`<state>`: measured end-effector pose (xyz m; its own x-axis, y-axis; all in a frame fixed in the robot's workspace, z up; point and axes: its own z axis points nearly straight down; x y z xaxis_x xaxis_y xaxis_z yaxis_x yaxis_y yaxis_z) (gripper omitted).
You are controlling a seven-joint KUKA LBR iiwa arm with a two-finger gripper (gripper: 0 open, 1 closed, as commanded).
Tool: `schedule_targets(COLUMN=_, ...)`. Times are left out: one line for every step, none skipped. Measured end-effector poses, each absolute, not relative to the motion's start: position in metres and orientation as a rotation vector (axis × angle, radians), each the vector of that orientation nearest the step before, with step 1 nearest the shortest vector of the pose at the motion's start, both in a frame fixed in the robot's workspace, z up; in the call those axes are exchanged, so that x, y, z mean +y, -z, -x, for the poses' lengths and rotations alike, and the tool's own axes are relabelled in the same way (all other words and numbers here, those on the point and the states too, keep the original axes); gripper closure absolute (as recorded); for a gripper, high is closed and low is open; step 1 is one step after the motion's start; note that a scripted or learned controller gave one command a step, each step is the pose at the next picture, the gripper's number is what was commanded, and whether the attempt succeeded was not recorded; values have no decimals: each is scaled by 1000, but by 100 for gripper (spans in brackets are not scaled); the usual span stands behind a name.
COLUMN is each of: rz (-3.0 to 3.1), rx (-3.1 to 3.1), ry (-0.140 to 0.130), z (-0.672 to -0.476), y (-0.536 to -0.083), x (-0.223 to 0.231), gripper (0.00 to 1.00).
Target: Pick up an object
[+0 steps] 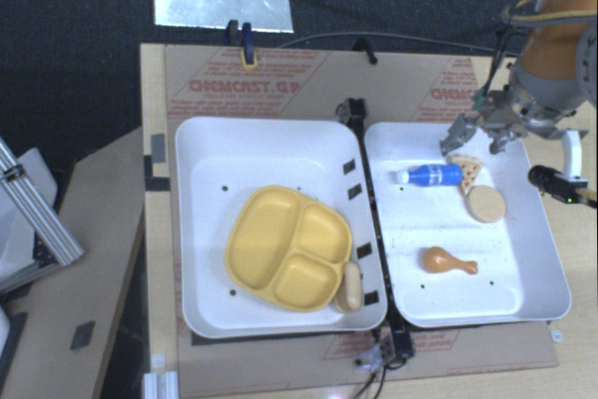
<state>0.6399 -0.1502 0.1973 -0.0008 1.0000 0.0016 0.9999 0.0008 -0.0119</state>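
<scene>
Your arm's tool (477, 136) hovers with fingers spread wide, holding nothing, over the right bin (533, 294).
Left bin (201, 201): yellow divided tray (288, 248). Right bin, by size: blue bottle (432, 175), drumstick (447, 262), round biscuit (486, 204).

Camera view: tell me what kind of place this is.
Likely a robotics lab test bench. Two white bins sit on cardboard, holding toy items such as a yellow divided tray and a plastic drumstick, with the gripper above.
</scene>
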Motion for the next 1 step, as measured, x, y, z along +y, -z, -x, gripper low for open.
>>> schedule_targets(rz=2219, rx=-2226, ry=1, z=-643, y=-206, x=-150, gripper=0)
